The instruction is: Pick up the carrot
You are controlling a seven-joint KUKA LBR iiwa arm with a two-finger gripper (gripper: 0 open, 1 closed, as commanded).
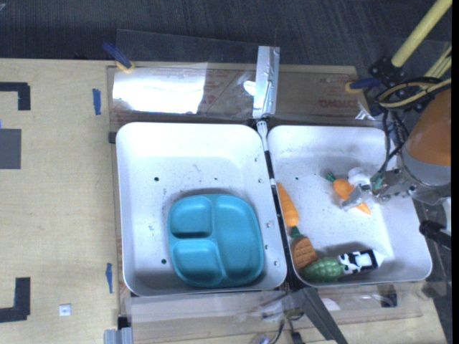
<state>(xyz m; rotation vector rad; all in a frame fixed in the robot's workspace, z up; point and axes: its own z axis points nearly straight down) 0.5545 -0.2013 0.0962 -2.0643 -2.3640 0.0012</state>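
Note:
A small orange carrot (343, 188) with a green top lies in the right bin (315, 149), slanting from upper left to lower right. My gripper (356, 198) reaches in from the right and sits across the carrot's middle, low over the bin floor. Its fingers (349, 202) are shut on the carrot, whose orange shows on both sides of them, with the tip (364, 208) poking out below. A second, longer orange carrot-like piece (287, 205) lies along the bin's left wall, apart from the gripper.
At the right bin's front lie a brown-orange item (303, 249), a green bumpy item (323, 269) and a black-and-white item (356, 261). A blue divided plate (215, 239) sits in the left bin (143, 163). Cables hang at the upper right (401, 84).

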